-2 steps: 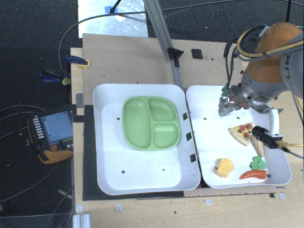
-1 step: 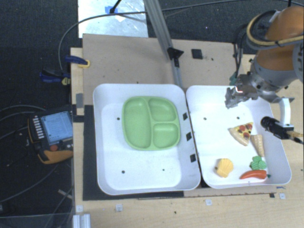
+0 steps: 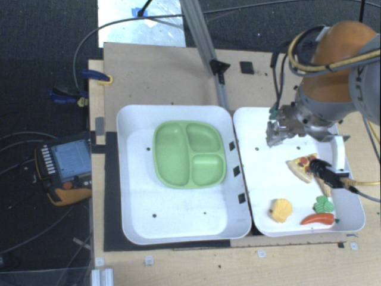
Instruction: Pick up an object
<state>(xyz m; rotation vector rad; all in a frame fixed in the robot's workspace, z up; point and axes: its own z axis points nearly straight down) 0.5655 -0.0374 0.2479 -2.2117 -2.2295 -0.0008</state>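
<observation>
Arm over the right bin
The gripper [image 3: 277,133] hangs over the right bin [image 3: 259,177]; its grip state can't be told. No readable writing.

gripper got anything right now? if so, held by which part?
Nothing is visibly held. The gripper hangs over bare floor at the top of the right bin, apart from the pizza slice.

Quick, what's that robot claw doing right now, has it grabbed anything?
Gripper: over the right bin, nothing seen between its fingers; open or shut cannot be told.
</observation>
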